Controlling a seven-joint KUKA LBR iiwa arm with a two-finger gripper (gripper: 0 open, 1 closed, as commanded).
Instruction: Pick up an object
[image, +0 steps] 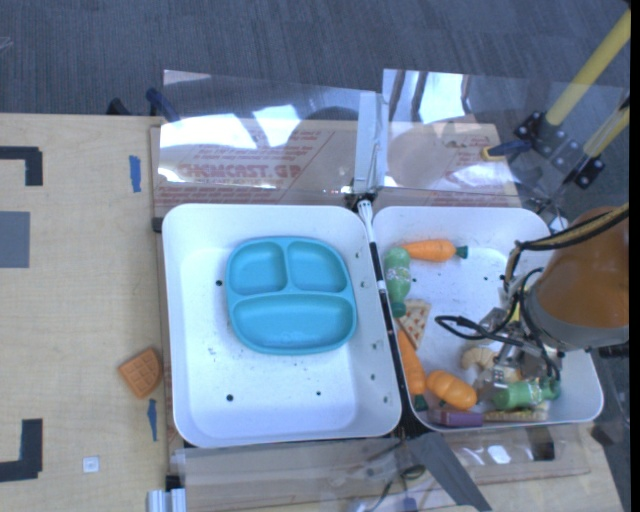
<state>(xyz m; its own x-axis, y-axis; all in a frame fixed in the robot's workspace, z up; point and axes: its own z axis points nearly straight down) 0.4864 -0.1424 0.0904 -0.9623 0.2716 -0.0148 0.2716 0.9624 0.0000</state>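
The right bin (470, 228) holds toy food. An orange carrot (432, 250) lies near its back, with a green vegetable (398, 276) beside it. A cracker-like piece (414, 322) and a long orange piece (410, 365) lie along the left wall. An orange lump (451, 389), a purple piece (455, 419) and a green piece (520, 395) sit at the front. My gripper (497, 368) is low in the bin's front right, among these items, beside a pale piece (476, 354). Cables and the wrist hide its fingertips.
The left bin (200, 330) bears a blue divided plate (290, 295). An orange waffle-like piece (141, 371) lies on the bench left of the bins. Clear plastic walls (300, 130) stand behind both bins. The arm's orange band (590, 285) hangs over the right bin's right edge.
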